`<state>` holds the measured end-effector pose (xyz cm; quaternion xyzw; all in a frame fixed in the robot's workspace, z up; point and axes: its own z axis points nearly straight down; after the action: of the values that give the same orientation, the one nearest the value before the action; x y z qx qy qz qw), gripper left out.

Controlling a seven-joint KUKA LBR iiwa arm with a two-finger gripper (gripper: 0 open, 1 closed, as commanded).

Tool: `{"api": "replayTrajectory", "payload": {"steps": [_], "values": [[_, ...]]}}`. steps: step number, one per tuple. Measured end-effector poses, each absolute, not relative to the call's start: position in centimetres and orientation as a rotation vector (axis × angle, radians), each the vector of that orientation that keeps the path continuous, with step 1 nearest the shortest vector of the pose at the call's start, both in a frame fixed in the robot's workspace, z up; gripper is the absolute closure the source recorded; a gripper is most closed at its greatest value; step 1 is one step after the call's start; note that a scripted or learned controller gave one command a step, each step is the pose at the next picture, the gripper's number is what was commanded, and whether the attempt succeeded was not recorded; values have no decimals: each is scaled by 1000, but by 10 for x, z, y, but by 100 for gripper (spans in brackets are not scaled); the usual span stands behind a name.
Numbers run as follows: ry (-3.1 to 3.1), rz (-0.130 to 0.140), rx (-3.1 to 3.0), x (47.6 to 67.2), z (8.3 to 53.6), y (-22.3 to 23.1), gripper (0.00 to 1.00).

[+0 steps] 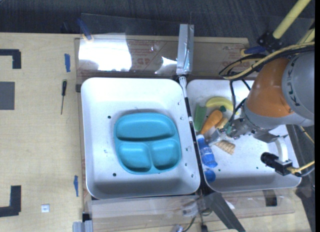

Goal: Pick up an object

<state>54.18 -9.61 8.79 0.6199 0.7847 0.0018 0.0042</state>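
Left shallow white plastic bin [95,126]: one turquoise plastic tray with three compartments [147,142] is held, lying flat near the bin's middle.

Right shallow white plastic bin [250,171]: several small items are clustered along its left side. An orange carrot-shaped toy [212,121] is laid at a slant, with a green oblong piece [200,115] just beside it on the left and a yellow curved banana-shaped piece [219,102] just behind it. A blue plastic bottle [206,155] is laid lengthwise near the dividing wall, and a small blue round cap-like item [209,176] is seen near its lower end. A tan waffle-textured wafer piece [225,147] is lying just right of the bottle.

Grey arm with orange band [267,96]: entered from the right, positioned over the right bin. The gripper [226,131] is lowered among the clustered items, between the carrot toy and the wafer; whether its fingers are spread or pressed together cannot be told.

Pale wooden surface [35,151]: the bins are carried on it.
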Motion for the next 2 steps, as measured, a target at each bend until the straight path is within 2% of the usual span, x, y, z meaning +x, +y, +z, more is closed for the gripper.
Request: {"api": "replayTrajectory", "payload": {"steps": [1,2], "values": [[2497,5,1896,568,130,-113,0],[2416,3,2000,537,173,-121,0]]}}
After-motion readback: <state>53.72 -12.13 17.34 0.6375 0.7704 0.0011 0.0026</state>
